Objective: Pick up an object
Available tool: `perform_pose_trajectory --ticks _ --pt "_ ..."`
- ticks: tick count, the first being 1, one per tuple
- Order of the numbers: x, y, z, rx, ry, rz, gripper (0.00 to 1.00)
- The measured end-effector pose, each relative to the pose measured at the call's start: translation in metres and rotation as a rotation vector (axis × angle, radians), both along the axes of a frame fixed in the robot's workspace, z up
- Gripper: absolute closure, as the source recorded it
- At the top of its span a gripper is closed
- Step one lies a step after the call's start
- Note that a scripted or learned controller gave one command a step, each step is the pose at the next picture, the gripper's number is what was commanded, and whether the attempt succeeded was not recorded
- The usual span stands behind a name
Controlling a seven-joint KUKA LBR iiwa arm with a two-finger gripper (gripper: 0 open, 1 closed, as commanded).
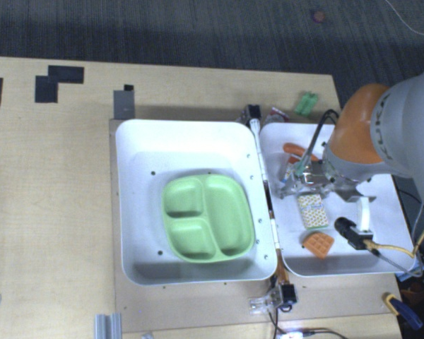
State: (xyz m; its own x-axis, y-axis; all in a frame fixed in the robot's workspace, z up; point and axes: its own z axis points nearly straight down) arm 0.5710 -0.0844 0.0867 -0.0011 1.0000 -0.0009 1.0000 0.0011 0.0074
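Observation:
My gripper (299, 183) is low in the right bin (389, 196), near its left wall, with the grey arm and orange band coming in from the right. Just below it lies a white speckled rectangular piece (312, 210). An orange waffle-like piece (318, 244) rests nearer the front of that bin. At the back of the bin, above the gripper, lies an orange carrot-like piece (293, 149). Small red and green bits (297, 162) show right at the gripper's upper side; whether they are touched is unclear.
The left bin (138, 189) holds a green divided plate (208, 216). A green object (305, 104) and a small pinkish item (279, 113) lie on the bench behind the right bin. Black patches (56, 82) mark the bench's far left.

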Motion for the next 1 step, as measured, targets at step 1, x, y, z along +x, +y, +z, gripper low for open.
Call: perform_pose_trajectory --ticks 1 --pt "0.0019 0.0004 0.0117 0.000 -0.006 0.001 1.00"
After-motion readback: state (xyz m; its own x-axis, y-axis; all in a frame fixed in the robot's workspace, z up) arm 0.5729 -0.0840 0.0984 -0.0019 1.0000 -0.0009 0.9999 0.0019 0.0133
